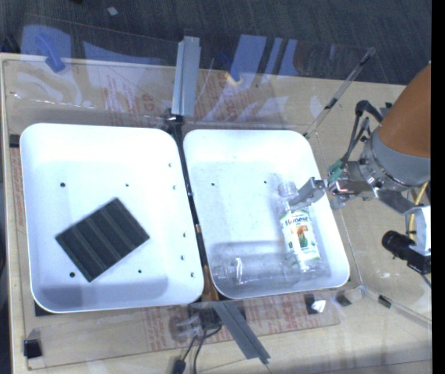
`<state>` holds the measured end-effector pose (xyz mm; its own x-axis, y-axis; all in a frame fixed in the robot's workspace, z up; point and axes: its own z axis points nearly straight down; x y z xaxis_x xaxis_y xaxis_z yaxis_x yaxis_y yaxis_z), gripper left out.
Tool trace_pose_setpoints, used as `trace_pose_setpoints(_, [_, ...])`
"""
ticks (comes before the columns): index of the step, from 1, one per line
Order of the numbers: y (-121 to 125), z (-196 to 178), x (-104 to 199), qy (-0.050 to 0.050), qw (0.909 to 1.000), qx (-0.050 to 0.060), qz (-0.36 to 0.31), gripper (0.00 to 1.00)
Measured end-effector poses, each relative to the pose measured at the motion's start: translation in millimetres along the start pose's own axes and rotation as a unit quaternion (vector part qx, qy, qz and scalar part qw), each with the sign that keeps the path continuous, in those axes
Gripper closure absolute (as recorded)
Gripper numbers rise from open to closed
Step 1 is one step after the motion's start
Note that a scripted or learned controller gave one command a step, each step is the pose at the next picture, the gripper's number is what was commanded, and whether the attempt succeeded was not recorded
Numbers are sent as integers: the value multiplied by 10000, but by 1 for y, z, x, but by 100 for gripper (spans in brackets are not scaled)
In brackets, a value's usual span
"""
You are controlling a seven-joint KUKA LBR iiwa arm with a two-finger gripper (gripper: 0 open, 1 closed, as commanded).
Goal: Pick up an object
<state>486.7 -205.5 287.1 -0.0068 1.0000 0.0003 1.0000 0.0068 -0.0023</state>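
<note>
I see the jaws [313,189] at the right bin's [238,150] right rim; whether they're parted I cannot tell. A labelled bottle [300,236] lies just below them, a clear one [249,265] beside.

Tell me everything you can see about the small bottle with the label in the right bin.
The small bottle looks like clear plastic with a white label bearing green and orange print. It lies on its side on the floor of the right bin, near the right wall, cap end pointing to the far side. Its lower end touches or overlaps a larger clear container lying along the near wall. The gripper is near its cap end.
</note>
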Motion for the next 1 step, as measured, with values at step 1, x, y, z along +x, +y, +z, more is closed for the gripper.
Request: trace_pose_setpoints(1, [25,76,-4,-3,9988,5,-488,0])
